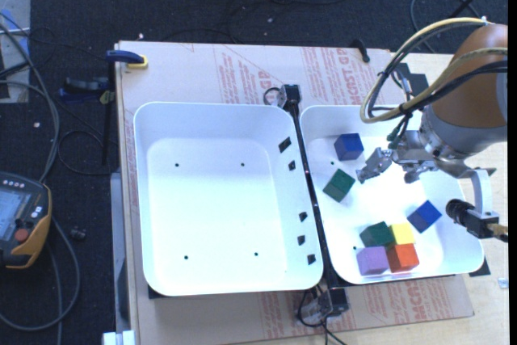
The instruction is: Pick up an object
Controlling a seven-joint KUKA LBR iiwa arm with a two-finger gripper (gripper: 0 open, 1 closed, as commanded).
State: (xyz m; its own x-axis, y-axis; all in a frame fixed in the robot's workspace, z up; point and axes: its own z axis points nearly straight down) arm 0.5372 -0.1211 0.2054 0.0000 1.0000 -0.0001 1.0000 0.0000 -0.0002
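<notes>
A board-topped bench (pixel 210 73) on dark carpet bears two white bins; the left bin (pixel 218 190) lies beside the right bin (pixel 464 254), where all the blocks are seen. The gripper (pixel 373 168) hangs between a blue block (pixel 349 146) and a green block (pixel 339 185); its opening cannot be told. Near the front, purple (pixel 372 260), orange (pixel 403 257), yellow (pixel 402 234) and dark green (pixel 376 234) blocks are clustered touching, with another blue block (pixel 424 216) just beside.

Arm (pixel 472 93) cut off at the right edge — right bin's (pixel 339 271) far corner hidden beneath it.
</notes>
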